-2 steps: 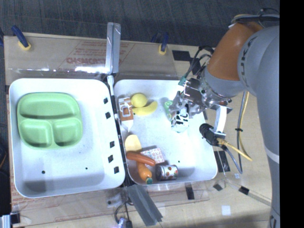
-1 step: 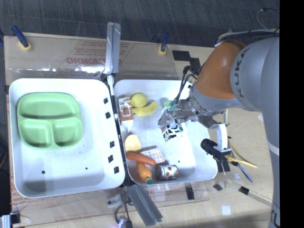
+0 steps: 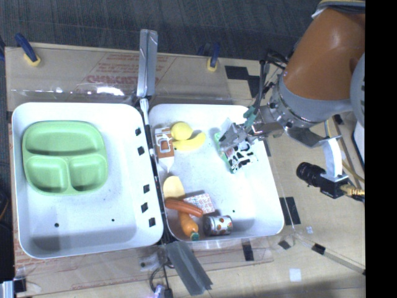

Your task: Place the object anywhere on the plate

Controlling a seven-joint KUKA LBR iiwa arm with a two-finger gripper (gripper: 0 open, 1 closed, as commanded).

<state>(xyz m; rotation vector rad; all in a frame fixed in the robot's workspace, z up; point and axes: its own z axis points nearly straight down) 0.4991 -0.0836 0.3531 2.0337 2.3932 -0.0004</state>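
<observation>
Over the right bin (image 3: 267,185) we see the gripper (image 3: 239,146) hanging above its upper right part; whether its fingers are apart or together we cannot tell. Below it lie a banana (image 3: 186,138), carrot (image 3: 182,216) and can (image 3: 218,225). Well apart, the green plate (image 3: 64,157) sits in the left bin (image 3: 118,228).

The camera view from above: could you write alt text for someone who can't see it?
A grey and orange robot arm's gripper hangs over the right white bin, which holds a yellow plastic banana, an orange carrot and a small tin can. The left white bin holds a green divided plate.
</observation>
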